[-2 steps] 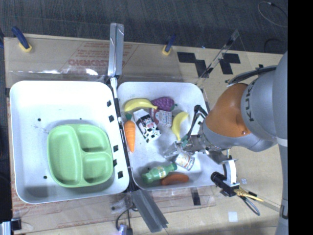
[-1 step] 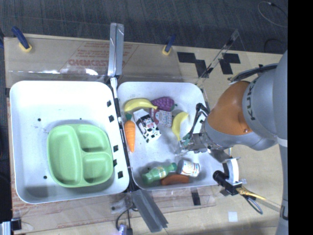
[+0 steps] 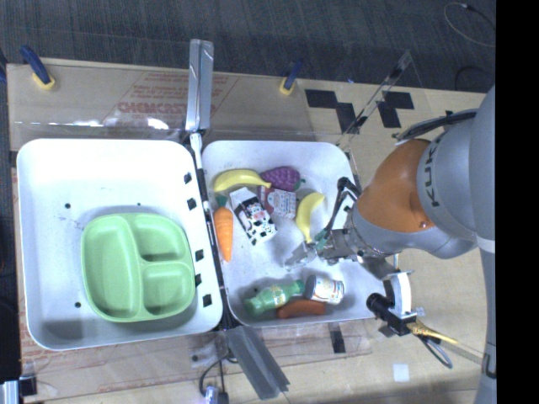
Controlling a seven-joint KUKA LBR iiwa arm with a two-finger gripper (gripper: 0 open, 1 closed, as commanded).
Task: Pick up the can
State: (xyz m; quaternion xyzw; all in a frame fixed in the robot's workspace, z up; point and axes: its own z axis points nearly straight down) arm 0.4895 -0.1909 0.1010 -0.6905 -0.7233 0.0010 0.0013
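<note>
Nearest me in the right bin (image 3: 244, 154), the can (image 3: 325, 290) lies on its side against the front wall, label up, with a green bottle (image 3: 271, 297) touching its left end and a reddish sausage-shaped toy (image 3: 301, 309) just in front of it. From here I judge the main risk is a crowded grasp: the bottle and the red toy sit so tight to the can that a descent could clip them, and a round can lying down may roll away. The gripper (image 3: 313, 252) hangs just behind the can, holding nothing; whether its fingers are spread or pressed together I cannot tell. Beyond it lie a small banana (image 3: 308, 213), a carrot (image 3: 223, 232), a black-and-white box (image 3: 253, 217), then a larger banana (image 3: 239, 179) and purple grapes (image 3: 283, 177). The left bin (image 3: 50, 162) carries a green divided tray (image 3: 139, 265).
</note>
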